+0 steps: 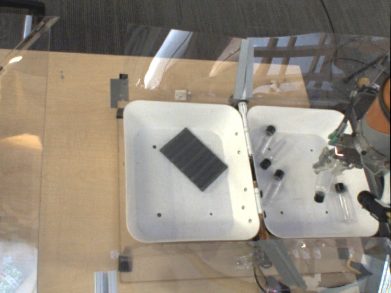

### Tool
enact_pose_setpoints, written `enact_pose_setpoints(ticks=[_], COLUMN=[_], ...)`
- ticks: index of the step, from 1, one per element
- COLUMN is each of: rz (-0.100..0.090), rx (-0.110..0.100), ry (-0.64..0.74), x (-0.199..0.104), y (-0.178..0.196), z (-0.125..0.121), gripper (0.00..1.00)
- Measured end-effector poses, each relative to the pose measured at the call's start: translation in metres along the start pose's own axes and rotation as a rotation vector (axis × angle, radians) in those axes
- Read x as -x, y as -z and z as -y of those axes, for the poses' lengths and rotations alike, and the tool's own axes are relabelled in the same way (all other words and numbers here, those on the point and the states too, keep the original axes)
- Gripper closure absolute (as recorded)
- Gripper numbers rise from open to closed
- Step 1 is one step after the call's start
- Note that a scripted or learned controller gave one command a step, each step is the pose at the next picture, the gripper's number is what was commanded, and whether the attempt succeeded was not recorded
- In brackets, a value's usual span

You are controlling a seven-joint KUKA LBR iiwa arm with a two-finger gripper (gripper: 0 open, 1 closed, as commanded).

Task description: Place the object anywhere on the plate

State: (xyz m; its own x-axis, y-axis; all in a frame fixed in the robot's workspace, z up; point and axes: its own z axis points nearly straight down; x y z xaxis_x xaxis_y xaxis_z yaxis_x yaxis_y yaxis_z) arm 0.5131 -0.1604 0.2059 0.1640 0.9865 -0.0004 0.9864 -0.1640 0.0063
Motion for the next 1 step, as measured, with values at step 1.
enact_pose_setpoints(ticks=[1], rz=[-0.001], rx=[-0.003], ry=[0.100], x=[-0.0409], y=[-0.0437], z=[0.0320], gripper=[1.00])
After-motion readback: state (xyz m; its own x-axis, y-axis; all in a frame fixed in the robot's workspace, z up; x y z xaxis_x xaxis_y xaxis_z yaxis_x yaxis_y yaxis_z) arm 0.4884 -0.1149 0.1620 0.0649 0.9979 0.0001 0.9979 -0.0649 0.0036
